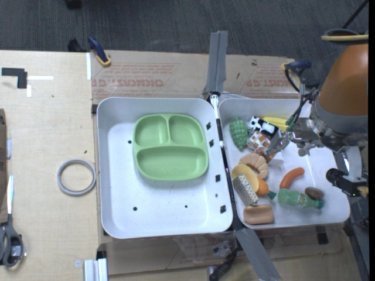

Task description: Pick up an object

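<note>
The right bin (328,215) holds several toy foods. Among them are a green bumpy piece (237,133), a black-and-white cow (255,123), a yellow banana (275,122), a small patterned box (259,139), a tan pastry (253,161), an orange carrot (292,177), a green bottle (295,199) and a bread loaf (259,214). My gripper (280,143) hangs low over the bin's upper middle, just right of the patterned box and below the banana. The arm's grey and orange wrist (345,92) covers the bin's far right corner.
The left bin (117,204) carries a green divided plate (171,145). On the bench to the left lie a grey tape ring (76,176) and scissors (10,242). A grey post (217,60) stands behind the seam between the bins.
</note>
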`<state>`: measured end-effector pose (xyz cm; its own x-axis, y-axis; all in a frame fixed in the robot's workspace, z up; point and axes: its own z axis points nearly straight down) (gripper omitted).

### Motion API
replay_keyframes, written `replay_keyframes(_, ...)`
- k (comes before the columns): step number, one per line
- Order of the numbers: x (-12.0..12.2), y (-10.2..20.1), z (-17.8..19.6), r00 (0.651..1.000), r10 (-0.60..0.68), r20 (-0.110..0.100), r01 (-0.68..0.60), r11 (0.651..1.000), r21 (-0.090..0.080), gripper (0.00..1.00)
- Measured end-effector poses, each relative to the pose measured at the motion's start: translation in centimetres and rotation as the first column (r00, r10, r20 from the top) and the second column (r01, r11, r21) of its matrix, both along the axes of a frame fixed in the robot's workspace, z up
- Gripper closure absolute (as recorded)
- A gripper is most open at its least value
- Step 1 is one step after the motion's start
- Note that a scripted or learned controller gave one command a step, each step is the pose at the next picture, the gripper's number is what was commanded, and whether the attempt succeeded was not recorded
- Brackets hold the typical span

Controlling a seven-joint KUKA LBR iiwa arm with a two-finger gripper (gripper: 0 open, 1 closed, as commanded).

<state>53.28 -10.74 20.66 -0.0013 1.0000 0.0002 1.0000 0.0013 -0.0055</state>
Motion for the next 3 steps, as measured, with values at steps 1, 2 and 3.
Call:
replay_keyframes(1,-5.5,0.6,-9.3,0.998,0.063,0.004,-0.063,0.998,0.001,0.00)
replay_keyframes(2,-3.8,0.9,-11.6,0.982,0.187,0.003,-0.187,0.982,0.000,0.00)
replay_keyframes(3,4.7,2.1,-1.5,0.996,0.088,0.005,-0.088,0.996,-0.002,0.00)
